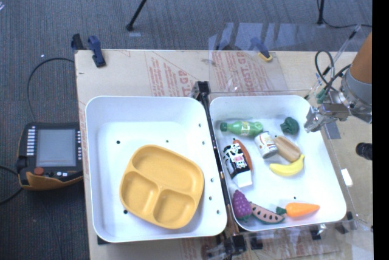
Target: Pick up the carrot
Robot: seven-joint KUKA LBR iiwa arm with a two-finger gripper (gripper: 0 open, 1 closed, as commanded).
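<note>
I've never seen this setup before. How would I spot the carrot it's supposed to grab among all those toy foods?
Look in the right-hand white bin, the one crowded with toy foods, and go to its near right corner. The carrot lies there on its side, just right of the watermelon slice and below the banana. It alone is bright orange, tapered, with a small green top.

Red printed lettering runs across the brown cardboard lying over the surface behind the two bins, but it sits upside down and blurred from here, so no word reads clearly.
</note>
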